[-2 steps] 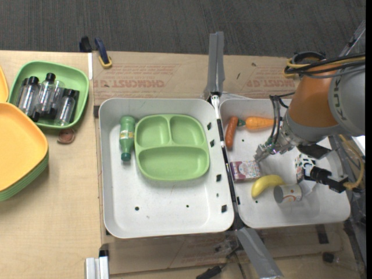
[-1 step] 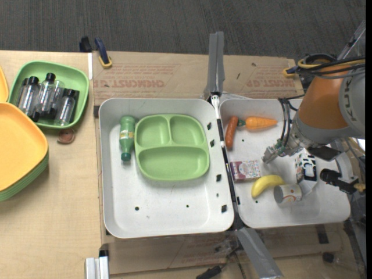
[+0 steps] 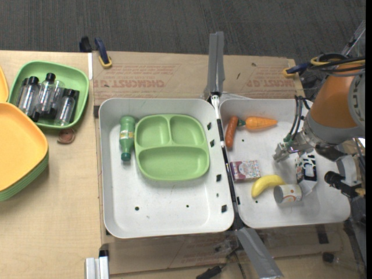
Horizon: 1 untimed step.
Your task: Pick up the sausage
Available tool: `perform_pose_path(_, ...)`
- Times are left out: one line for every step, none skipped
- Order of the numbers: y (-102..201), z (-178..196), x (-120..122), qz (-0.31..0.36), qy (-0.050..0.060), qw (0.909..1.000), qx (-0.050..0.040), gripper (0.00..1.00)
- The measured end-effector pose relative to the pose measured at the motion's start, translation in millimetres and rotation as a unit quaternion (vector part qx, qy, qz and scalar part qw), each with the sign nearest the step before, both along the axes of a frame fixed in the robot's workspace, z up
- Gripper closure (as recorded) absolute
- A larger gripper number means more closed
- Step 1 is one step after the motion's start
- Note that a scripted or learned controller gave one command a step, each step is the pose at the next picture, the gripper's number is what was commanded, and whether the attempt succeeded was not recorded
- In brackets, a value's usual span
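Dark grey carpet floor (image 3: 174, 10) across the top. Below it, a light wooden bench (image 3: 64, 214), spread with brown printed cardboard (image 3: 157, 77) (lettering upside down). Clamps on the cardboard's far edge: blue-handled (image 3: 102, 52) at left, yellow and blue (image 3: 296, 68) toward the right. Even, soft lighting, no hard shadows.

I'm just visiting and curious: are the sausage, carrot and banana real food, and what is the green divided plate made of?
Probably toys. The sausage, carrot and banana have flat, even colour and smooth, slightly shiny skins, which suggests moulded plastic, though the view cannot confirm it. The green divided plate looks like matte plastic: one uniform colour, rounded moulded ridges, no glaze glare.
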<state>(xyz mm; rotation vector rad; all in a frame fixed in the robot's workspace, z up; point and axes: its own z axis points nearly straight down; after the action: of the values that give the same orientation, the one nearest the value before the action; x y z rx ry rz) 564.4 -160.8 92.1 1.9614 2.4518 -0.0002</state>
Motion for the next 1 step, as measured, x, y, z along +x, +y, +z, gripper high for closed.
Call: perform_pose_path(-38.2, -0.3, 16.7, -0.044, 0.0, 0.999, -0.0003, 1.0)
